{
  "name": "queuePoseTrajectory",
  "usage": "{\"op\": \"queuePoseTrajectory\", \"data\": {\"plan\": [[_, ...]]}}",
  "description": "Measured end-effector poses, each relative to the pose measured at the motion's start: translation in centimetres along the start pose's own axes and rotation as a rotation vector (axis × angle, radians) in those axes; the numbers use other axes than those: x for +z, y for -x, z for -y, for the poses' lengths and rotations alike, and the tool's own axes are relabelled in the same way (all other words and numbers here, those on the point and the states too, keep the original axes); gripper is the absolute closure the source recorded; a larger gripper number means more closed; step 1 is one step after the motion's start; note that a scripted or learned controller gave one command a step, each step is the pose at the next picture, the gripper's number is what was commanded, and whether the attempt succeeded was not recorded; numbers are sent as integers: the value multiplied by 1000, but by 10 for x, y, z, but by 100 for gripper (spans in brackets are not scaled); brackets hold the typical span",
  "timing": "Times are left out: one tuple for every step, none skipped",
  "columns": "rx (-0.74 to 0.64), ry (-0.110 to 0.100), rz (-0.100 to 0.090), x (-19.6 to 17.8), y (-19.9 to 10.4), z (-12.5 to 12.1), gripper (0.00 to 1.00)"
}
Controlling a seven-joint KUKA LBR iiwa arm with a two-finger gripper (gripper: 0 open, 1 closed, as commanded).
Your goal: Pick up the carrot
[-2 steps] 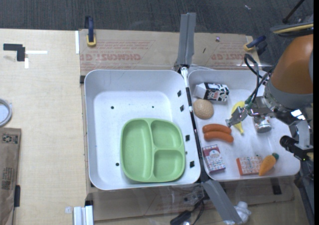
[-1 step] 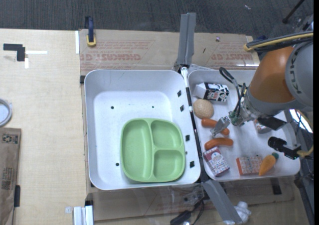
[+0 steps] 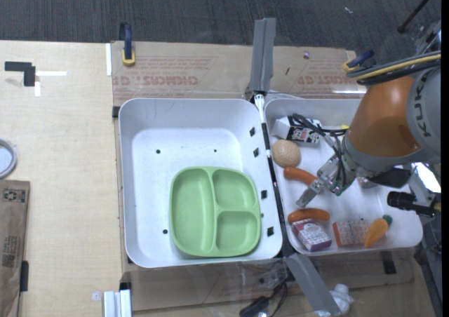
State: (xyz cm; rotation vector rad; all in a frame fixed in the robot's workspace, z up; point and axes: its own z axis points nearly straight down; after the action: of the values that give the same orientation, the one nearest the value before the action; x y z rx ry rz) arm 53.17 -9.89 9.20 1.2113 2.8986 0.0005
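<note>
We found the carrot (image 3: 377, 231) lying at the near right corner of the right bin (image 3: 414, 244), its orange body slanted and its green tip pointing up and away, resting partly against a flat orange packet (image 3: 351, 233). Left of the carrot along the same near wall sat a pink-and-white box (image 3: 311, 235), and just beyond that box a short sausage (image 3: 309, 215). Farther from the carrot, toward the bin's middle, the hand (image 3: 314, 193) hung low over the white floor with its metal fingers spread apart and nothing between them, well short of the carrot and closer to a second sausage (image 3: 299, 175). Beyond that lay an egg-shaped brown object (image 3: 285, 152) and a small dark-printed packet (image 3: 303, 133). Farthest from the carrot, in the left bin (image 3: 133, 168), sat a green divided plate (image 3: 215, 210). We judged the carrot a light, stiff, smooth toy, likely to slip or roll; the thick middle of its body, pinched across its width, looked the safest hold.
</note>
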Motion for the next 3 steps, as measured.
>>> {"op": "queuePoseTrajectory", "data": {"plan": [[-344,2,3,0,41,-25,0],[-623,-5,-9,1,79,-49,0],[-509,1,2,0,75,69,0]]}}
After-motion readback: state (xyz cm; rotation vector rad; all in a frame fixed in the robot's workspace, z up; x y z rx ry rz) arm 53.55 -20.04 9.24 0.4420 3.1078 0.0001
